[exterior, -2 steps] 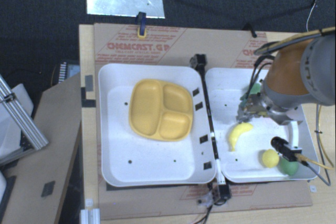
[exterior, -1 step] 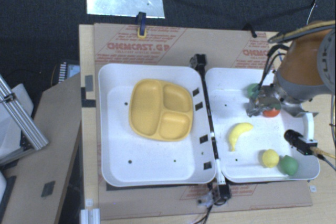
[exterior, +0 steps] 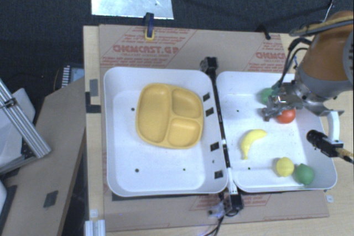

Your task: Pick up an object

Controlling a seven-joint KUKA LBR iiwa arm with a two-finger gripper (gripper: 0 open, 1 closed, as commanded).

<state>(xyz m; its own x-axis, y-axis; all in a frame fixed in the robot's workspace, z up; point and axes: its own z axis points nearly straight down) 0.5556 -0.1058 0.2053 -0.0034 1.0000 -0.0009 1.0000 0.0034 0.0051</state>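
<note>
- Over the right bin (exterior: pixel 243 83), the gripper (exterior: pixel 275 109) is being held low by the arm (exterior: pixel 326 61), which is reaching in from the right; how its closing parts are set cannot be told from this slanted view, and nothing is being seen clamped in it.
- Just beside the gripper, on its lower right, a red-orange round object (exterior: pixel 286 116) is lying on the bin floor, and a green object (exterior: pixel 267 94) is being partly hidden behind the gripper's upper left. Either one is judged to be the likely target, since the tool is being poised between the 2.
- Nearer the bin's middle, a yellow banana (exterior: pixel 252 140) is lying apart from the gripper, its curve turned toward the divider.
- Toward the bin's front right corner, a yellow lemon-like ball (exterior: pixel 284 166) and a second green round object (exterior: pixel 303 174) are sitting side by side, just touching or nearly so, well apart from the gripper.
- All 5 loose objects are being kept in the right bin, presumably so that a pick can be tried there.
- Inside the left bin (exterior: pixel 119 135), a yellow divided plate (exterior: pixel 168 115) with 3 compartments is resting near the centre; nothing is being held in its compartments.
- No lift is judged to have been made yet.
</note>
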